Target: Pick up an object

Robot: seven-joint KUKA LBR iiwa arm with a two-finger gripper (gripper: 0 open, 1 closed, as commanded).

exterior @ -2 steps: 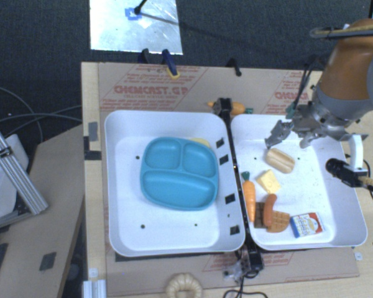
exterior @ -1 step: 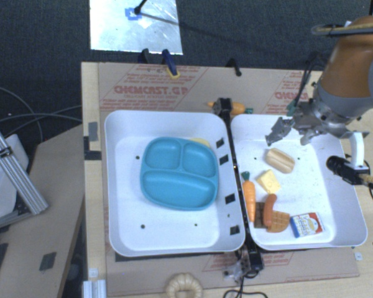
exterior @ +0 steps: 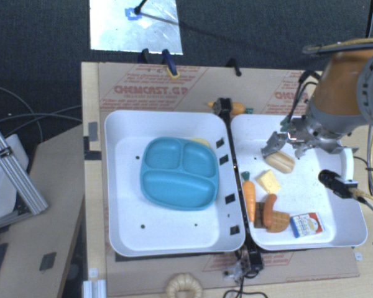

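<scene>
Jaws are hanging low over the far half of the right bin [exterior: 355, 230], just above and a little behind a tan bread roll [exterior: 280, 162]. Whether they are released or clenched I cannot tell from this slanted look down, though no object is visibly sitting between them. The roll is lying on its side on the bin floor and is looking like the nearest candidate for a pick, so the main risk is sitting right there. Its skin is rounded and smooth, and if the jaws are coming down off-centre, as their offset is suggesting, one side could be pressing on the top of the roll and sending it skidding instead of trapping it. A yellow cheese block [exterior: 268, 181] is lying just beside the roll on the near side, close enough that a wide approach could be nudging it or catching both at once. Along the divider a carrot [exterior: 249, 198], a sausage [exterior: 270, 205] and a brown waffle [exterior: 277, 221] are crowding together, apparently touching, so any drift that way is inviting a jammed or double grab. A small box [exterior: 306, 224] is lying flat near the front corner, offering little edge to pinch. The blue plate [exterior: 179, 172] in the left bin [exterior: 121, 228] is well apart and is posing no trouble. Pushing too deep is also risking a hard strike on the bin floor.
</scene>
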